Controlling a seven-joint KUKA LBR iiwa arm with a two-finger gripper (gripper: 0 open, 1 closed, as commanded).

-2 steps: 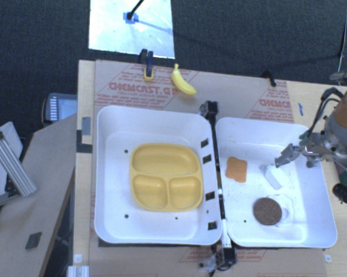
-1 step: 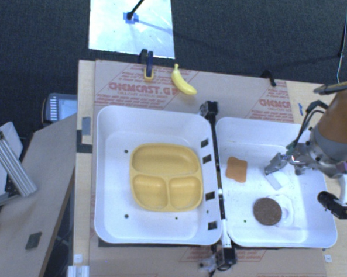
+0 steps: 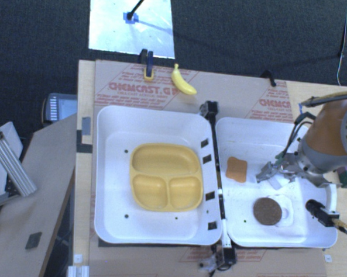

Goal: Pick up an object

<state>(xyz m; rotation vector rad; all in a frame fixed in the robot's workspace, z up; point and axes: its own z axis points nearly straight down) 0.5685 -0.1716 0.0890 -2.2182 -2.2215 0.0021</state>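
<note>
Orange toast [image 3: 236,169] and brown patty [image 3: 267,211] lying loose in the right bin [image 3: 244,130] — nothing lifted yet, gripper [image 3: 269,172] low beside the toast, fingers spread a little and empty — grasp and lift both left.

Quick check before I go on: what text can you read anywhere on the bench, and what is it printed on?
"CHEMCAST" in red, on the brown paper-masked sheet behind the left white bin.
"CHEMCAST" again on the sheet behind the right bin, partly readable.
Smaller red lines under each: too blurred to read.
</note>
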